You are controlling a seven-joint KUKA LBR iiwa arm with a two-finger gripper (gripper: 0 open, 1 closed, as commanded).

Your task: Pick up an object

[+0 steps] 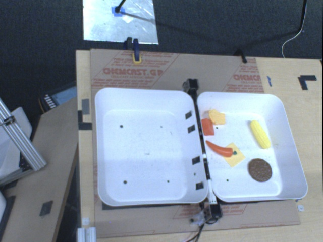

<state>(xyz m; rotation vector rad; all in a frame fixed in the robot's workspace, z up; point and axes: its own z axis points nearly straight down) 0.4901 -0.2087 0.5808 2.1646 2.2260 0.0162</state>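
Observation:
The right bin (290,130) holds several toy foods. A yellow corn cob (260,133) lies toward its right side. A brown round patty (260,170) sits near its front right. A red chili pepper (220,148) lies across a yellow cheese slice (235,158) at the bin's left middle. A small orange-red block (207,126) and a pale yellow piece (217,117) lie close together near the left wall.
The left bin (146,145) lies beside the right one, joined by a dark clip strip (198,140). Both rest on a cardboard sheet (151,69). A shiny metal plate (120,14) lies on the dark floor behind. An aluminium frame (17,135) stands at the left.

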